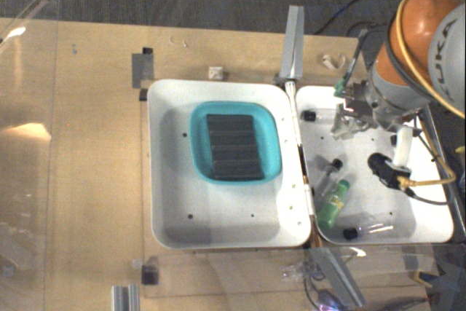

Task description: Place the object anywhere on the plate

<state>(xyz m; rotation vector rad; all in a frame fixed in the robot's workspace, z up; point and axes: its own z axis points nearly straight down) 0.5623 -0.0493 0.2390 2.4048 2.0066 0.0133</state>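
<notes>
Camera view: "KU" lettering readable on arm's orange band point(429, 18). Tool point(348, 121) over right bin point(437, 229), far-left part; can't tell its state. Green bottle point(333, 203) near bin's near-left edge. Teal plate point(271, 138) in left bin point(167, 222).

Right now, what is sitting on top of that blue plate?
A dark ribbed block lies across the middle of the turquoise plate. The plate surface beneath the block is covered.

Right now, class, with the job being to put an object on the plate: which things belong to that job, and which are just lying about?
Belongs to the job:
teal plate in the left bin
green bottle in the right bin
pincer

Just lying about:
small cube on the bench
black block on the bench
</notes>
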